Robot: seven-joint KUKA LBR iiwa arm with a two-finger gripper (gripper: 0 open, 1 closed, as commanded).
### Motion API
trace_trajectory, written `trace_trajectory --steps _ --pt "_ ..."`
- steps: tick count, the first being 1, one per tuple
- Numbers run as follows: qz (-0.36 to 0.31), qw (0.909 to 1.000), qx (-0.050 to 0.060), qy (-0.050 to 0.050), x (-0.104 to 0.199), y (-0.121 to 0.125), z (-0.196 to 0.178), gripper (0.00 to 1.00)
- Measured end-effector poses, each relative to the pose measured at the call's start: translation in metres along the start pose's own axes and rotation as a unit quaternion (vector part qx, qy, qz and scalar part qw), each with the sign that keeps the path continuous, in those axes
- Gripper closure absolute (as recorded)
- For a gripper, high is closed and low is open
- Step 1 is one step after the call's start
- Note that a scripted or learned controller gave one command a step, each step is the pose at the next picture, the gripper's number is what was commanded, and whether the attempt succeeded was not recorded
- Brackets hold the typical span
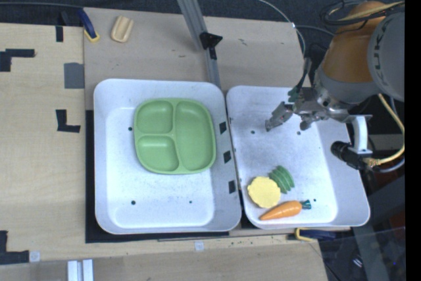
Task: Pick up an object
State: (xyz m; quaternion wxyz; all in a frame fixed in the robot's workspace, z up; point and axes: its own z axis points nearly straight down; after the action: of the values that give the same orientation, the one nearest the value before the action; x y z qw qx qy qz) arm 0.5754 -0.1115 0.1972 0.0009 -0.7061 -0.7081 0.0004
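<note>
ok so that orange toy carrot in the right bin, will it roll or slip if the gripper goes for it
The orange toy carrot with a green tip looks round and tapered, so it would probably roll in an arc when nudged. Its smooth plastic-looking surface may slip between fingers. It lies against the yellow toy piece near the right white bin's front wall, which could hinder a clean grasp.

A single camera fixed above my bench [164, 56] looks down at a slant, far enough back to take in both white bins whole: the left bin [112, 207] and the right bin [342, 201] sit side by side across the middle. My arm [358, 56] enters from the right edge, and dark floor runs along the top.
</note>
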Motion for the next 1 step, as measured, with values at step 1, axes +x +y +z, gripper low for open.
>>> trace_trajectory --steps 1 --pt "0.0 1.0 0.0 0.0 -0.0002 0.0 -0.0001 0.0"
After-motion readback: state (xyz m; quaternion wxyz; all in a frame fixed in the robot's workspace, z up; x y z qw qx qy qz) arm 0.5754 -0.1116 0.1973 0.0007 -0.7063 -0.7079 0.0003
